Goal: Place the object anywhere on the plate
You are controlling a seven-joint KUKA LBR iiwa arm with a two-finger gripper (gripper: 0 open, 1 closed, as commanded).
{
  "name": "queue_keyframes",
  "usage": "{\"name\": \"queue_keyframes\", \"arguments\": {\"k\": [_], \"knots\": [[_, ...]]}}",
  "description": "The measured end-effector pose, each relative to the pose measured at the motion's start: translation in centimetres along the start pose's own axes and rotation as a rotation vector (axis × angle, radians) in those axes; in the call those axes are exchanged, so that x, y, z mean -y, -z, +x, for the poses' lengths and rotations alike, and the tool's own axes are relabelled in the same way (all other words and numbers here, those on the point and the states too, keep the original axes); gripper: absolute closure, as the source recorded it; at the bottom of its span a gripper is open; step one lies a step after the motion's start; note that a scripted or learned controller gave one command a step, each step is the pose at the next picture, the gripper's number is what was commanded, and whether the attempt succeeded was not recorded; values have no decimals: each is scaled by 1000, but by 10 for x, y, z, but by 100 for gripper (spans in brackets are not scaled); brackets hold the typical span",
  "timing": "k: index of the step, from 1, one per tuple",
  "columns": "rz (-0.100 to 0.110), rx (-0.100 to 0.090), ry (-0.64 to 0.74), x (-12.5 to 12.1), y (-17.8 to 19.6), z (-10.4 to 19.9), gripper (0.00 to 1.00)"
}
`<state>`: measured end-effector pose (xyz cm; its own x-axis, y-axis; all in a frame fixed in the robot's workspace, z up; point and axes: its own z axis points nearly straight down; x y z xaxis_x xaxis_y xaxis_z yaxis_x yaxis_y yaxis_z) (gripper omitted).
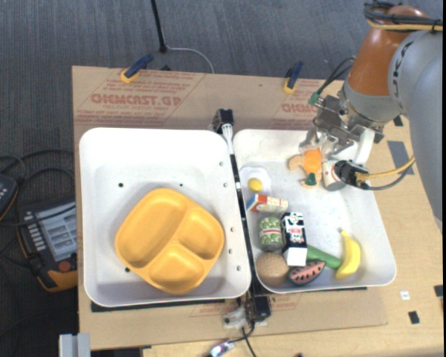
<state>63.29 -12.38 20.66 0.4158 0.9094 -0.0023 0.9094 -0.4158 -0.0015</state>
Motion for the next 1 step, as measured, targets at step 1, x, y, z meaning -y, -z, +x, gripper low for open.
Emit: {"name": "queue_keyframes", "arguments": {"k": [1], "knots": [[0,0,0,0,0,0,0]]}}
